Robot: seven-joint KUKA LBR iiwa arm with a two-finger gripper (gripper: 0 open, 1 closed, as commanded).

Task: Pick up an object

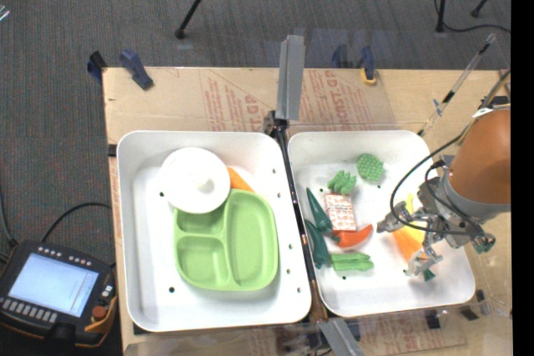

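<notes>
Item: orange object (pixel 405 243), right bin (pixel 392 147), lying toward the bin's right side. This is the likeliest target, since the tool (pixel 423 263) sits right at it. A small green-and-orange piece shows at the fingertips, at the object's lower edge; whether it belongs to the object or to the tool cannot be told.

Tool: low over the right bin, at the end of the grey arm with its orange band (pixel 491 156), reaching in from the right. Whether its jaws stand wide or narrow cannot be told from this slant, nor whether anything sits between them.

Other contents, right bin: round green textured ball (pixel 370 167) near the back; green leafy piece (pixel 341 182) just beside it; patterned red-and-white block (pixel 339 212) at the middle; red-orange pepper-like piece (pixel 356 237) touching the block's near end; dark green long pieces (pixel 317 231) along the left wall; green pod-like piece (pixel 351 263) toward the front.

Left bin (pixel 138 204): green divided tray (pixel 227 242); white round lid or bowl (pixel 195 179) overlapping the tray's back corner; an orange piece (pixel 240 180) peeking out beside it.

Surroundings: table (pixel 209 100) of brown board; teach pendant (pixel 54 289) on the floor at lower left.

Step in hand, by judgement: the descent or grasp at the orange object. The next move calls for a firm closure on it, then a straight lift clear of the bin wall. Hold unconfirmed.
</notes>
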